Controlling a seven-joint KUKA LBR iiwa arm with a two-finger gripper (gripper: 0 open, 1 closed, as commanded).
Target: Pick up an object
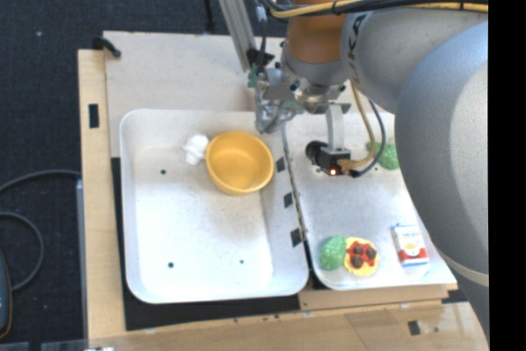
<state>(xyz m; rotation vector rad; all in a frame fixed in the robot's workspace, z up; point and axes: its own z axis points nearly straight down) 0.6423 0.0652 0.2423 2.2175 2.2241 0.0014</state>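
2 shallow white bins (148,259) lie below — the two-finger gripper (269,117), nothing visibly between its fingers, hovers beside the round yellow plastic bowl (239,163), seemingly to grasp its rim.

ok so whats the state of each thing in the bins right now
yellow bowl: upright in the left bin
white lump: touching the bowl's left side
gripper: hovering beside the bowl's upper right rim
small carton: lying flat in the right bin

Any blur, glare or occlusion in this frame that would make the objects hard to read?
Camera view: lighting is even and soft, with no harsh glare on the white bins; the yellow bowl is crisp; the arm, close to the lens, looks large and soft and hides much of the right bin; the gripper reads dark and slightly blurred.
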